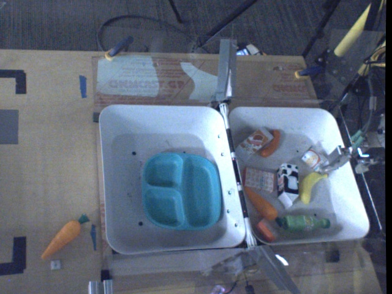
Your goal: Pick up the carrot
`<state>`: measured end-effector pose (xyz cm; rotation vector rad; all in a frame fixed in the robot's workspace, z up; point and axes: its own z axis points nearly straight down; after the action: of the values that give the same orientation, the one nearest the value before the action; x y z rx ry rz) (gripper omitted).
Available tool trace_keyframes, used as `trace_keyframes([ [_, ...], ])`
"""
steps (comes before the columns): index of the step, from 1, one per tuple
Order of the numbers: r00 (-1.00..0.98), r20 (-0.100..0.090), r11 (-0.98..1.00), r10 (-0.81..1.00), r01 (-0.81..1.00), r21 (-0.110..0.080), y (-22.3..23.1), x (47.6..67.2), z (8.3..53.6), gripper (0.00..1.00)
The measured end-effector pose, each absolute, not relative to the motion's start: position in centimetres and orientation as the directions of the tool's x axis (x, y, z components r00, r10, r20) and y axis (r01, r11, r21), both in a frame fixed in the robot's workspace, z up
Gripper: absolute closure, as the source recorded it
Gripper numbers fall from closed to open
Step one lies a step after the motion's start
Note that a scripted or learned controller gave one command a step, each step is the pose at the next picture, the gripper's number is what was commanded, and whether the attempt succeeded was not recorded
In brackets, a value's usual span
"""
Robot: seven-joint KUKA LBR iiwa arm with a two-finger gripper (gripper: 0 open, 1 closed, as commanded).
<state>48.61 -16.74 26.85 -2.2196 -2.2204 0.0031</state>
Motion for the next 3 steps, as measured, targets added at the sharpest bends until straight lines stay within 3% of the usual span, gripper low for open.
trace_keyframes([
  [1, -0.017, 0.001, 0.017, 1.0, 1.0, -0.004, -18.4, 48.0, 20.7, 0.0],
  [2, -0.332, -0.001, 0.332, 0.943, 0.943, 0.001, -20.6, 53.0, 18.8, 0.0],
  [3, 0.028, 0.001, -0.028, 1.0, 1.0, 0.002, -14.7, 52.0, 12.5, 0.0],
])
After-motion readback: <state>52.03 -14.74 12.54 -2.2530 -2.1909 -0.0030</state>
